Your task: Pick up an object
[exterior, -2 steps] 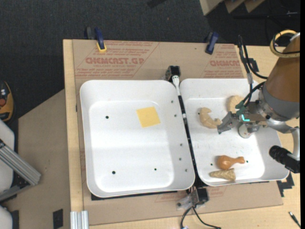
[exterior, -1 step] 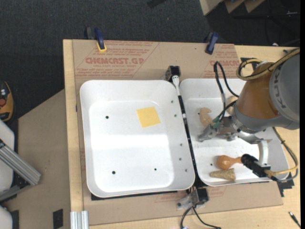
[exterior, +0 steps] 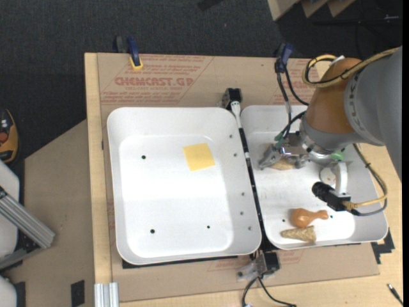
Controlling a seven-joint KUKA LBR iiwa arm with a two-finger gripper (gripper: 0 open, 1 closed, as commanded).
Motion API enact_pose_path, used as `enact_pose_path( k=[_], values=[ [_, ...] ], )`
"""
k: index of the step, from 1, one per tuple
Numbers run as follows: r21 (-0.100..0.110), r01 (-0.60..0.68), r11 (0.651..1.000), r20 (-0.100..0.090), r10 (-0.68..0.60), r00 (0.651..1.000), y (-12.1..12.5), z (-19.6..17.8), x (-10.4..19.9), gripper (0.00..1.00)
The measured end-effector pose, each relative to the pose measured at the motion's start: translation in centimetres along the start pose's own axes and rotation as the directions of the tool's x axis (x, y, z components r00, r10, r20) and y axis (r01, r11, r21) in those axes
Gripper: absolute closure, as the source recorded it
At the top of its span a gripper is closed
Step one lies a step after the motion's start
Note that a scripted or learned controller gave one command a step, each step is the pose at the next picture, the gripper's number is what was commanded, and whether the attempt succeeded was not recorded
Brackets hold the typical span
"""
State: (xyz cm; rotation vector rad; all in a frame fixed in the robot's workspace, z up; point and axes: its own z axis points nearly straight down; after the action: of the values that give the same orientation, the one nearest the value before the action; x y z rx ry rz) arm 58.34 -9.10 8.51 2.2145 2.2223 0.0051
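My gripper is down in the right bin, near its upper left part and close to the divider between the bins. A small tan object lies right under it, partly hidden by the gripper. Toward the bin's front lie an orange-brown drumstick-shaped piece and a pale tan wedge. A flat yellow square rests in the left bin, above its middle.
A black plug on a yellow cable hangs from the arm over the right bin. Clamps hold the cardboard sheet at the back. The arm's orange band looms over the right bin's far side.
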Motion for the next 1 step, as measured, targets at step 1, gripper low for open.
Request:
enact_pose_path(
  k=[1],
  values=[
    [0.001,-0.003,1.000,0.000,0.003,1.000,-0.19,-1.04,-0.13,1.00]
  ],
)
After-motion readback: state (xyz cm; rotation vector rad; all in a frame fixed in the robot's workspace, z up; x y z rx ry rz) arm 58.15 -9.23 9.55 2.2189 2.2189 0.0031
